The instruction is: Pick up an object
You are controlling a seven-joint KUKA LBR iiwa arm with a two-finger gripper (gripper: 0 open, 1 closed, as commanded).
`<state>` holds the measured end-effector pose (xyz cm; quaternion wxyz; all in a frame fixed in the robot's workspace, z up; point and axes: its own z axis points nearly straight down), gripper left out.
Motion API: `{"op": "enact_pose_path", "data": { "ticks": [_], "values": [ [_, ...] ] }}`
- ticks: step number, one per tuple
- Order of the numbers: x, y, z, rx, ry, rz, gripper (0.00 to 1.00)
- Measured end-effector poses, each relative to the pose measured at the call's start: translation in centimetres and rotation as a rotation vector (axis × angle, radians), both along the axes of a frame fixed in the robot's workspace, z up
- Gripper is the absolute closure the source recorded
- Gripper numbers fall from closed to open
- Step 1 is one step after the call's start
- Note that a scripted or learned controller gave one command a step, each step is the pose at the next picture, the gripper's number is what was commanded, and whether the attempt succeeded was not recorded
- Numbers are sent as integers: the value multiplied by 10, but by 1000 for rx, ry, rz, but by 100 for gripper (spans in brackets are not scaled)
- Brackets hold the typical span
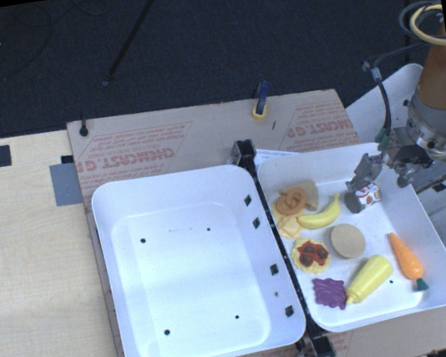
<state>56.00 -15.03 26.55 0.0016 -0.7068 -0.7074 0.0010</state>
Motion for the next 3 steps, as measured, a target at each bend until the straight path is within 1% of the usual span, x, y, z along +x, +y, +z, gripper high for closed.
{"op": "enact_pose_path", "data": {
  "ticks": [1, 2, 3],
  "values": [
    [45, 55, -152, 4, 11, 4, 0],
    [9, 56, -180, 1, 6, -1, 0],
    [75, 64, -179, 0, 10, 0, 0]
  ]
}}
